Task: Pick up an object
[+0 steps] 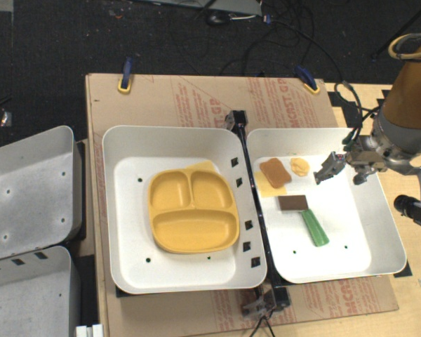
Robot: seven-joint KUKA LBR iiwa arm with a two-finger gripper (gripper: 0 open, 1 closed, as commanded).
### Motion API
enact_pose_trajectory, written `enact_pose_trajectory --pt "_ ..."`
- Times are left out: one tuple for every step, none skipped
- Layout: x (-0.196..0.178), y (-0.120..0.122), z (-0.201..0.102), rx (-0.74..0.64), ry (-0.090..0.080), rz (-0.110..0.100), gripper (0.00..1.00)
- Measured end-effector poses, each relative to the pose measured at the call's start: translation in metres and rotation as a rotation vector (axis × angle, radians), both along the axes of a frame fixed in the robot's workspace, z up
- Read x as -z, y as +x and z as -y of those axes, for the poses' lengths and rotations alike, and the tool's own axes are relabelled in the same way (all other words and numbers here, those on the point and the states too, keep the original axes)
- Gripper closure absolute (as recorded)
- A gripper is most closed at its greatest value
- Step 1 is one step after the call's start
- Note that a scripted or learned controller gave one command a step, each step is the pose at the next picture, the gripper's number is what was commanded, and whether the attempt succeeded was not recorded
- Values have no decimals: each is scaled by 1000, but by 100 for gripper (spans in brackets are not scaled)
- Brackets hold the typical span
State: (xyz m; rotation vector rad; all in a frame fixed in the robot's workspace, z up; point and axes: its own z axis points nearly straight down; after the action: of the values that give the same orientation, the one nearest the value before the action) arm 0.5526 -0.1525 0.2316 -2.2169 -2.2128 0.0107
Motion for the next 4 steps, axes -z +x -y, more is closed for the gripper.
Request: enact_pose_trajectory --pt "-6 3 0 -3 -2 11 0" --pt "55 -2 -7 -1 0 6 0" --pt "118 -10 -7 0 0 5 0" --pt "141 -10 -8 0 -1 8 0"
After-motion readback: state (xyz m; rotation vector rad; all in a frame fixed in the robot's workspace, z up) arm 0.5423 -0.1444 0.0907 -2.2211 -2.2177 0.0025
